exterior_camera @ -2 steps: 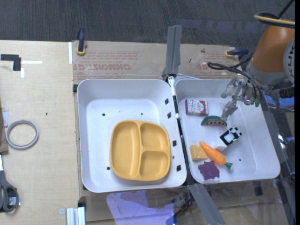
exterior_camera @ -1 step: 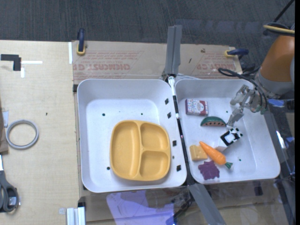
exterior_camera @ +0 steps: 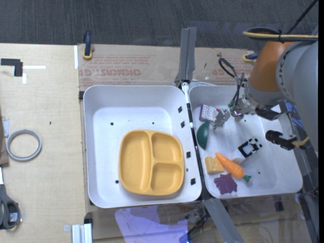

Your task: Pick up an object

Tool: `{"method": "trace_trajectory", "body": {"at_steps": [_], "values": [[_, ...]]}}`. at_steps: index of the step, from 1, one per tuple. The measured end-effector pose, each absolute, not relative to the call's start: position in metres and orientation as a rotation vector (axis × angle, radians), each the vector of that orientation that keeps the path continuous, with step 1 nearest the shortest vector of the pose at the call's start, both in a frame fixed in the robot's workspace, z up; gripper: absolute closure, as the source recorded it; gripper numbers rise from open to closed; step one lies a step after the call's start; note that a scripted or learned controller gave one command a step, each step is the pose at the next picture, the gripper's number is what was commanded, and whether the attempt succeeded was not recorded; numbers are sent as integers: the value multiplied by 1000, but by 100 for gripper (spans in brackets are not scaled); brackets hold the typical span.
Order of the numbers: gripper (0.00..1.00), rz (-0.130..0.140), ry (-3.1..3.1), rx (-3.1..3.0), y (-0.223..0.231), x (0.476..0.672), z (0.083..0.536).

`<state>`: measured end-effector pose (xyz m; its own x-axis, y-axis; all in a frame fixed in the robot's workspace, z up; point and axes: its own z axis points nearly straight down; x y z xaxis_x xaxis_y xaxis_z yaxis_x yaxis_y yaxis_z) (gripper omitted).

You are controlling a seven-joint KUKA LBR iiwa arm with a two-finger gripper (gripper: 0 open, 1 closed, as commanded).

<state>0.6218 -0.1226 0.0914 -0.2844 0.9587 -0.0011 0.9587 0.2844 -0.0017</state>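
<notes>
My gripper [exterior_camera: 220, 118] hangs low in the right bin [exterior_camera: 268, 184], at its back left part. It is just right of a small purple and white box [exterior_camera: 206, 112] and above a dark green object [exterior_camera: 203, 134] that leans on the bin's left wall. Toward the front lie an orange carrot [exterior_camera: 230, 166], a yellow wedge [exterior_camera: 213, 165] and a purple bunch of grapes [exterior_camera: 226, 185]. A small black and white piece [exterior_camera: 250, 147] sits in the bin's middle. I see nothing held in the gripper.
The left bin [exterior_camera: 101, 135] holds a yellow divided plate [exterior_camera: 151, 162]. The grey arm with its orange band [exterior_camera: 268, 65] comes in from the right over the right bin's back edge. A grey ring [exterior_camera: 23, 145] lies on the bench at far left.
</notes>
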Motion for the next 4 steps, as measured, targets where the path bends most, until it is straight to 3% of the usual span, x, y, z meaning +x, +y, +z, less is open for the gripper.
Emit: {"method": "trace_trajectory", "body": {"at_steps": [1, 2, 3, 4], "values": [[0, 3, -2360, -2076, -111, 659, 92], [0, 16, -1907, -2487, -107, 656, 92], [100, 13, -1916, -2490, -107, 658, 102], [0, 13, -1914, -2489, -107, 658, 101]]}}
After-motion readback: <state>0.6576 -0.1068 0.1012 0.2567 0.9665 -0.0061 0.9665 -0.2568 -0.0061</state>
